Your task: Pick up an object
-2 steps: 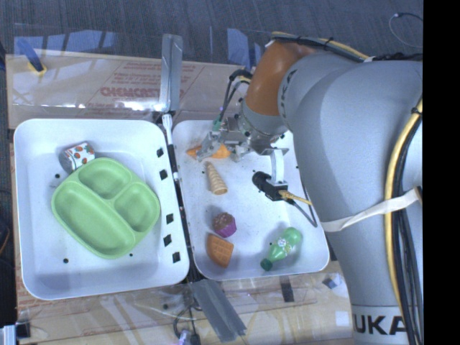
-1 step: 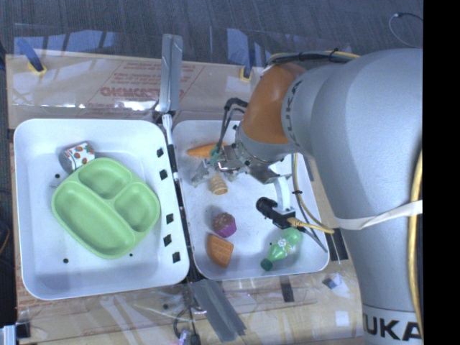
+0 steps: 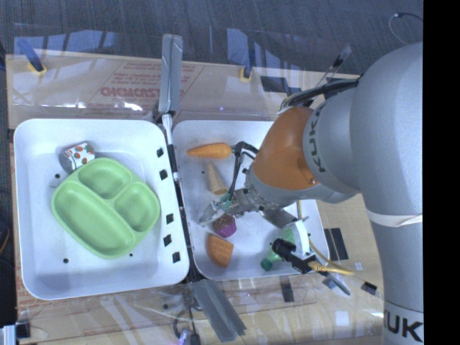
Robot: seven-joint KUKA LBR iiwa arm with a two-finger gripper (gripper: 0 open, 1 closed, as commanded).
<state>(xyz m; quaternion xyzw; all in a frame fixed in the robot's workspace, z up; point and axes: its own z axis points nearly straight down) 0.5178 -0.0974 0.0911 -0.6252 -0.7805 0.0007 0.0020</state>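
My gripper point(image 3: 221, 210) is low in the right bin point(image 3: 215, 129), near its middle, under the orange-banded wrist. A small purple object point(image 3: 226, 226) lies just below the gripper, touching it or nearly so. A tan cone point(image 3: 216, 178) lies just above the gripper and an orange carrot point(image 3: 210, 150) lies farther back. An orange-tan wedge point(image 3: 220, 250) rests near the front wall. The view does not show anything held by the gripper.
A small green item point(image 3: 267, 263) lies at the right bin's front, beside the arm. The left bin point(image 3: 43, 264) holds a green divided plate point(image 3: 106, 207) and a small patterned can point(image 3: 77, 154) at its back left. A grey divider point(image 3: 170, 70) stands between the bins.
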